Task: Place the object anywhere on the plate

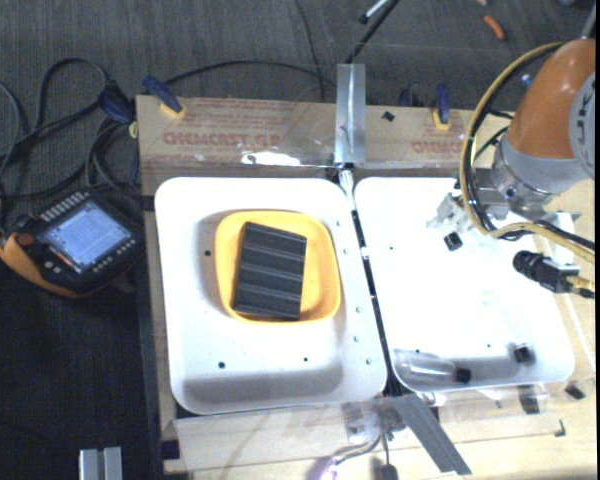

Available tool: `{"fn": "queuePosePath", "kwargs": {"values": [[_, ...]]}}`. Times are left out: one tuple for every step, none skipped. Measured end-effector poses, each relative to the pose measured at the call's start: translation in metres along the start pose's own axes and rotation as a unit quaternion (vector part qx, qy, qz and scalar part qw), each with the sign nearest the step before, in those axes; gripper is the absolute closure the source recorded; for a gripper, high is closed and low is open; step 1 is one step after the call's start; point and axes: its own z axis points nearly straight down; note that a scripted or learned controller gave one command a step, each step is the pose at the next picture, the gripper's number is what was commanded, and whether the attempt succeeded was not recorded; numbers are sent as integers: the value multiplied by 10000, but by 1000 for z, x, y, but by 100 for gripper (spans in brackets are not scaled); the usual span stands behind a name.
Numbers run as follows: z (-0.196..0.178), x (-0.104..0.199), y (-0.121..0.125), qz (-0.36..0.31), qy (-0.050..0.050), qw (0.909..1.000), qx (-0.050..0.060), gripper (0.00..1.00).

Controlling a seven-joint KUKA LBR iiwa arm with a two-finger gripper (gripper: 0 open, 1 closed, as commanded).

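A dark grey ribbed rectangular object (270,269) lies flat on the yellow plate (325,263), which sits in the left white bin (260,378). The object covers most of the plate's middle, leaning slightly clockwise. My gripper (451,223) hangs over the upper part of the right white bin (460,308), well to the right of the plate and apart from the object. The grey arm with its orange band (555,93) reaches in from the upper right.
A cardboard wall (240,136) with clamps runs behind both bins, with a metal post (350,113) at the middle. A teach pendant (75,240) and cables lie to the left of the bench. Small black fittings (521,352) sit along the right bin's front edge.
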Motion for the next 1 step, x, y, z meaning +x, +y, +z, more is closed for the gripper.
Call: {"fn": "queuePosePath", "kwargs": {"values": [[0,0,0,0,1,10000,-2,0]]}}
